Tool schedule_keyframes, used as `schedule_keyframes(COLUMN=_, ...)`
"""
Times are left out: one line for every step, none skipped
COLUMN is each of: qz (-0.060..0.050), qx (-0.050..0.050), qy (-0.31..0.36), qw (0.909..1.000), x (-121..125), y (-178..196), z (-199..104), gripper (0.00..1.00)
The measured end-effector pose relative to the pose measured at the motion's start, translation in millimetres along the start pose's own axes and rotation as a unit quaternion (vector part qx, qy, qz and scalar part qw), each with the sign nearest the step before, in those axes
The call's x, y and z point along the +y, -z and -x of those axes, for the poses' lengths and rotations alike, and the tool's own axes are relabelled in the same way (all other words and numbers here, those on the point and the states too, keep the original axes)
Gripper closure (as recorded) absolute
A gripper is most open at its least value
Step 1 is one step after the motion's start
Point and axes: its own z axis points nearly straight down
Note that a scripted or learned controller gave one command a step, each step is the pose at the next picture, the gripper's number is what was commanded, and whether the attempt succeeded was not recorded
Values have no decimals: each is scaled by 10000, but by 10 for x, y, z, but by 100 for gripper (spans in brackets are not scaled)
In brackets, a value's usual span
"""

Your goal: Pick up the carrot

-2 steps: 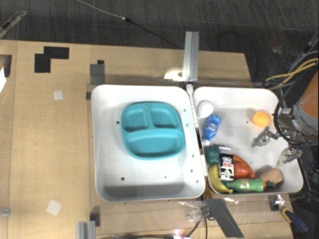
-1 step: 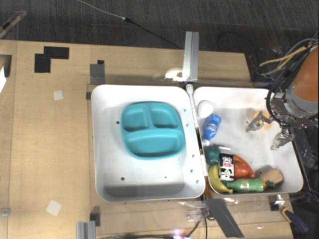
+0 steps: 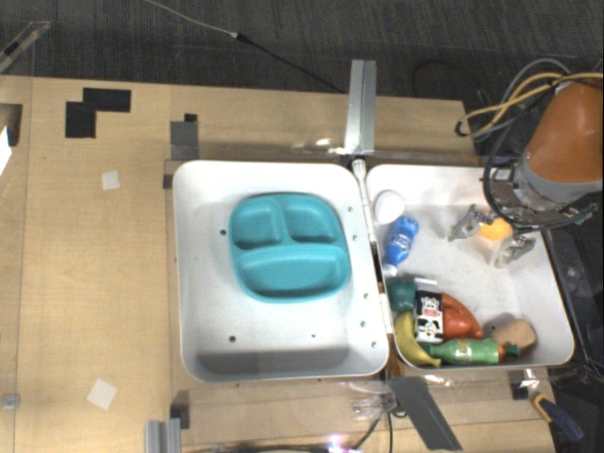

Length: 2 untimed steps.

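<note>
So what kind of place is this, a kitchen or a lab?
Most likely a robot lab bench: two white bins side by side on a wooden bench, toy food, and the robot arm reaching in.

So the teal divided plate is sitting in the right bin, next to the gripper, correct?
No. The camera view shows the teal divided plate in the left bin. The gripper is over the right bin, where the other items are piled along its near edge.

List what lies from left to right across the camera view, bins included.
Left bin → teal divided plate → blue bottle → gripper holding a yellow-orange object between its fingers, over the right bin.
</note>
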Motion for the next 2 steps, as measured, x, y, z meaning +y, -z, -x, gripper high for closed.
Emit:
schedule_keyframes(qz=-15, qx=-10, qy=-266, qw=9996, x=-131, y=-53, z=82, gripper=0)
schedule_keyframes(qz=-14, qx=5, qy=418, qw=9991, x=-69, y=-59, z=26, gripper=0)
